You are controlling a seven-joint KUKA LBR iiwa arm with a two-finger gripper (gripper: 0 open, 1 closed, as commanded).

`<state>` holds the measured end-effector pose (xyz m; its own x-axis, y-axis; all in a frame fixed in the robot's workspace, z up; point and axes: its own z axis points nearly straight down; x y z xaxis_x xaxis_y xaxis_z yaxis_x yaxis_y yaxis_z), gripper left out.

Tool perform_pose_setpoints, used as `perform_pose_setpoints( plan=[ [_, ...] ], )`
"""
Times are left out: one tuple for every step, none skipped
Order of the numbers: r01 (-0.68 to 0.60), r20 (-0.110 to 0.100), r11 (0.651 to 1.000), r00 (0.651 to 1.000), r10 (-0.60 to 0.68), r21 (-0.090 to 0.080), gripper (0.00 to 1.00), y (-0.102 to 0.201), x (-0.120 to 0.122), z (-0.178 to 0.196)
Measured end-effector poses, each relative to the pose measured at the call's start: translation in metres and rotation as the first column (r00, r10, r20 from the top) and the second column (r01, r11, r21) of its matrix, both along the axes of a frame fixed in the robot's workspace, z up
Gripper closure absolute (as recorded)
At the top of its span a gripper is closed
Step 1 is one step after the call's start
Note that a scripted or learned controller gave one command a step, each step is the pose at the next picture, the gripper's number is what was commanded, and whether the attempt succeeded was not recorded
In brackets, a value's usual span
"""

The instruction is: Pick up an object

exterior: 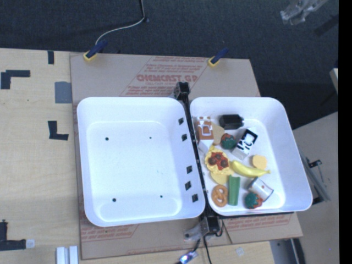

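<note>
Arm raised high at the far right corner of the table, well outside both bins, blurred and pale against the dark floor. Pincer [300, 9] seen only as a blur; cannot tell how far open, nothing seen in it.

Toys heaped in the right bin [286, 131], toward its left wall, all well apart from the pincer and nearer the front edge of the table. Black block [231, 120] near the bin's far edge, with an orange-and-white box [205, 127] just left of it. Banana [248, 169] near the middle of the heap, beside a pizza [218, 160]. Green stick [234, 191] and pretzel [219, 195] side by side near the front wall. Left bin [88, 147] beside it, touching along the middle divider.
</note>
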<state>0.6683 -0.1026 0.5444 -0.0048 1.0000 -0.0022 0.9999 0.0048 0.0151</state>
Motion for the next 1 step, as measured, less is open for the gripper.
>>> perform_pose_setpoints(
  plan=[
    [0.001,-0.035,1.000,0.999,0.000,0.005,1.00,0.0482,-0.0205,-0.1708]
  ],
)
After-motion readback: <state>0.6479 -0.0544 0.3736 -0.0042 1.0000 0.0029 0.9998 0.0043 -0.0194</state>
